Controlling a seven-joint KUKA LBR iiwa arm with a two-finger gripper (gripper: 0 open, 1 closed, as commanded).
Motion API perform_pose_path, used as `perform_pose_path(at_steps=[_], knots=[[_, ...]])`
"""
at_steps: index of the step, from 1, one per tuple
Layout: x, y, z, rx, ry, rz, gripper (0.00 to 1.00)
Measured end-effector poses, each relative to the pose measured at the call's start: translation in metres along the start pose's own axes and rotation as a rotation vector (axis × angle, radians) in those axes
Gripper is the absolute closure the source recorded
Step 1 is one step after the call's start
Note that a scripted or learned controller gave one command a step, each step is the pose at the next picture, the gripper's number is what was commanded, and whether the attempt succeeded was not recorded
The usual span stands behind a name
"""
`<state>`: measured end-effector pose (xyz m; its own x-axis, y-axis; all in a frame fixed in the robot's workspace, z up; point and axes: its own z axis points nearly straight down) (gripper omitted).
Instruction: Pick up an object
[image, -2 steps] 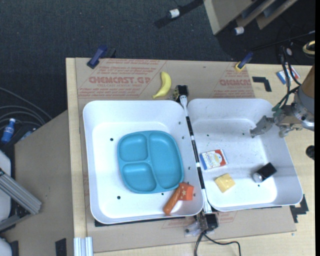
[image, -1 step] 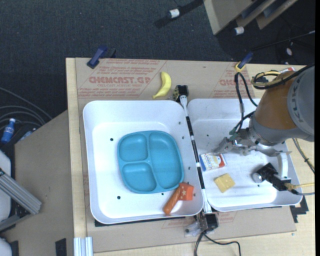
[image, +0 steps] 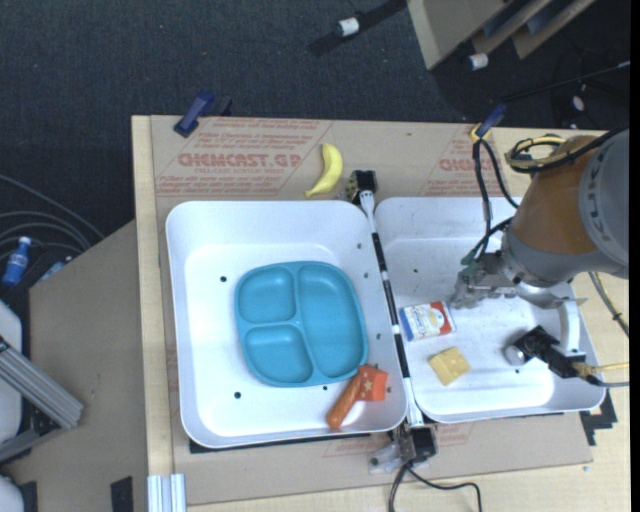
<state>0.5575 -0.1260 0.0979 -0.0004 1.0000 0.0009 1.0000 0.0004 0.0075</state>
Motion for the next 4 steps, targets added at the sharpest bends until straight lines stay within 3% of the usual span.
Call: perform_pose_path(at_steps=[1, 2, 3, 4], knots=[[-0.008, 0.044, -0.167, 0.004, -0.002, -0.001, 1.0], [-0.008, 0.044, -0.166, 0.007, -0.002, -0.001, 0.0], [0.005, 0.021, 0.009, 0.01, 0.0, 0.001, 0.0], [0.005, 0.022, -0.002, 0.008, -0.001, 0.0, 1.0]])
